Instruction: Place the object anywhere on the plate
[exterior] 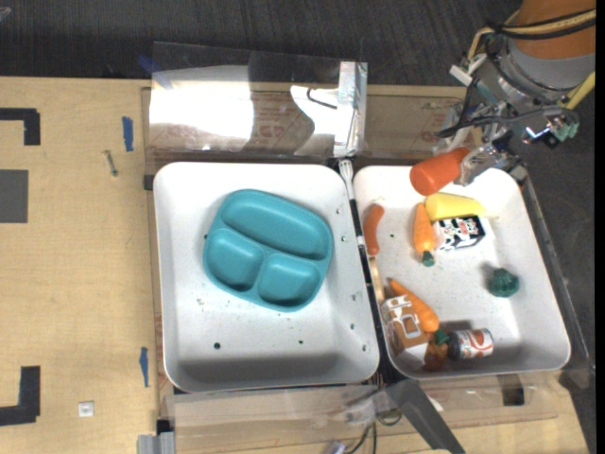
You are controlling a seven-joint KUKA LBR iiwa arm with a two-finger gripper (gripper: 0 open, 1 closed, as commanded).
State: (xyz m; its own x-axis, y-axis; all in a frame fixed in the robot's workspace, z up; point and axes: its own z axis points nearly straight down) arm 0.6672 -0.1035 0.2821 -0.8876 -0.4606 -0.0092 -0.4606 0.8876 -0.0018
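Overhead, two white bins sit side by side on the tabletop (pixel 66 253). The left bin (pixel 180 339) holds a teal plate (pixel 269 247) with three compartments, lying slightly tilted near the bin's centre. In the right bin (pixel 544 320): an orange cup (pixel 438 172) on its side at the upper edge; a yellow-topped carton (pixel 455 219) just below it; an orange carrot-like piece (pixel 423 230) touching the carton's left side; a slim orange piece (pixel 373 229) along the left wall; a small dark green item (pixel 504 283) toward the right; a boxed item with a carrot (pixel 409 312) and a can (pixel 467 344) at the lower edge. The arm enters at upper right of the frame; the pincer (pixel 482 155) sits right beside the cup's open end. Fingers buried among cables and the cup; cannot tell whether spread or pressed together.
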